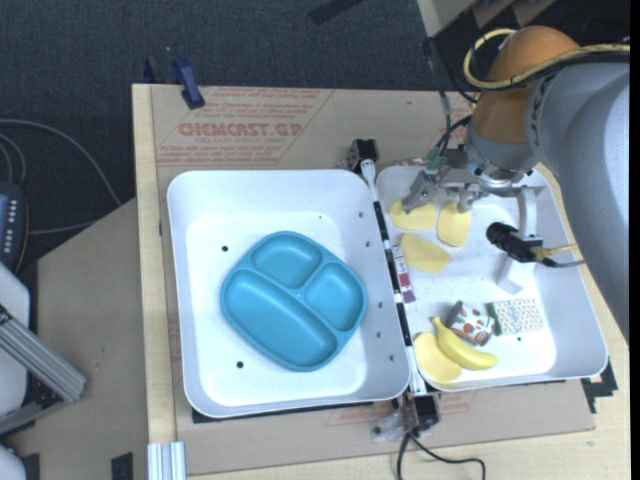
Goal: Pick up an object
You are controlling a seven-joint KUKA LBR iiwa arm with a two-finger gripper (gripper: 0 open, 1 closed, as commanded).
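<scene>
Watching the feed. The gripper (438, 198) is hovering over the far end of the right bin (590, 353). Its fingers (418, 190) are standing apart and I'm seeing nothing between them.

I'm picking the closest target. 2 pale yellow slices are sitting right at the fingertips. The wide slice (410, 216) is lying by the wall shared with the left bin (180, 203). The narrow slice (453, 226) is lying just beside it, toward the bin's middle. A 3rd slice (425, 255) is lying a little nearer the camera, apart from the fingers.

I'm reading the narrow slice as the better bet. Its long axis is running roughly far-to-near in the view, and the fingers seem to be straddling across that axis, so a straight drop should be closing on its short width. I'm judging that, not seeing it confirmed.

All the slices are looking flat, smooth and matte, and are lying low on the white floor. That makes them thin to pinch, so I'm expecting slip risk. I can't tell the material.

The rest is well clear of the fingers at the near end of the bin: a banana (468, 350), a small colourful packet (470, 320) and a patterned card (516, 316). A blue divided plate (292, 300) is sitting in the left bin. Both bins are sitting on the counter (150, 318).
</scene>
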